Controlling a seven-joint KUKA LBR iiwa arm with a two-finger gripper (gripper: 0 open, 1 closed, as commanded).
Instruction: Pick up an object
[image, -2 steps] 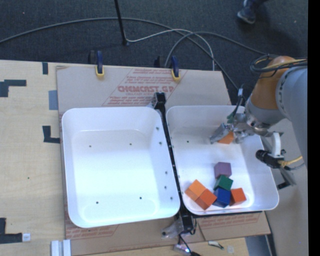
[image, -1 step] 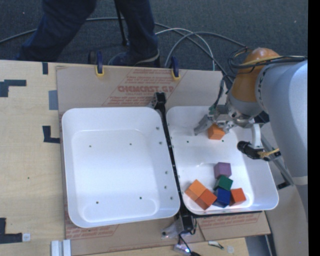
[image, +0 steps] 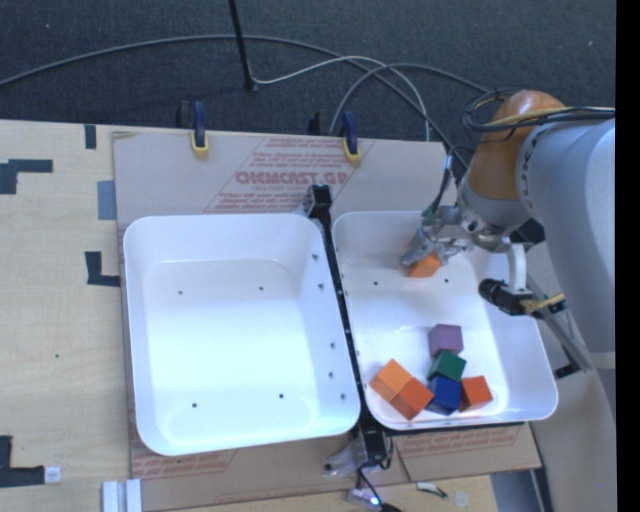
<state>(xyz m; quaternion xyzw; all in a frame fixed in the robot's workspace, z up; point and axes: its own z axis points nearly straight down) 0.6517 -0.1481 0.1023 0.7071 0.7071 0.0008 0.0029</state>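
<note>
The gripper (image: 428, 252) hangs over the far part of the right bin (image: 520, 400), near its back wall, and a small orange block (image: 425, 266) sits between the jaws, which are clamped on it; whether the block is lifted off the bin floor or touching it I cannot tell. The grey arm (image: 575, 200) with its orange band (image: 505, 150) comes in over the bin's right rim. The rest of the blocks crowd the near end of the same bin: a purple block (image: 446, 338) just behind a green block (image: 448, 364), a blue block (image: 445, 394) touching the green one, an orange cube (image: 476, 392) beside the blue, and a larger orange block (image: 400, 388) close to the divider edge. Bare white floor lies between this cluster and the gripper. The left bin (image: 135, 300) shares the middle edge with the right one; both rest on cardboard (image: 280, 175) clamped to the surface (image: 50, 300)
</note>
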